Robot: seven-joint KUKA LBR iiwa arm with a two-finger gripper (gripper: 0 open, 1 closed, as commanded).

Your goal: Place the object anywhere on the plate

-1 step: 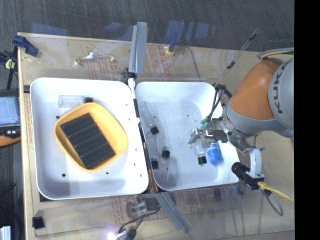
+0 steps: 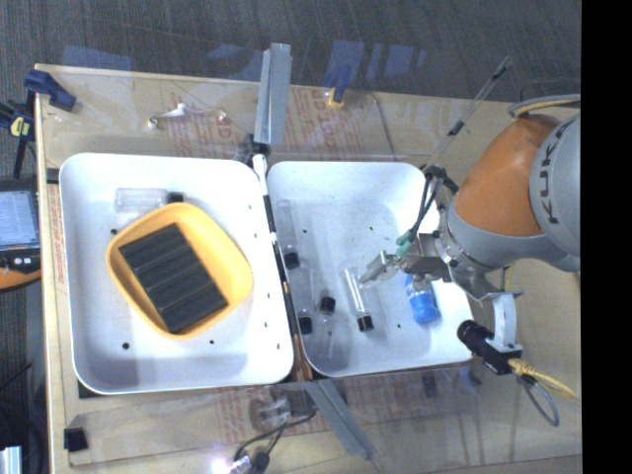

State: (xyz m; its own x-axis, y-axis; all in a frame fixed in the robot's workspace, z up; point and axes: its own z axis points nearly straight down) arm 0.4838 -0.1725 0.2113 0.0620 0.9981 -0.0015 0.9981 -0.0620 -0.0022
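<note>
Blue bottle (image 2: 424, 304), a small see-through one with a blue bottom, is the thing to move, as far as I can tell. It lies in the right bin (image 2: 341, 191), near the bin's right side. The yellow plate (image 2: 232, 265) with a dark ribbed mat (image 2: 178, 276) on it sits in the left bin (image 2: 89, 181), well apart from the bottle. So the bottle is not on the plate yet.

The pincer (image 2: 380, 270) is low over the right bin, just beside the bottle. Its fingers stand apart, and I see nothing between them. The bottle seems to lie next to the pincer, not inside it.

I think the job is only at its start. The arm must grab the bottle, lift it, carry it over the wall between the bins, and set it down on the plate.
</note>
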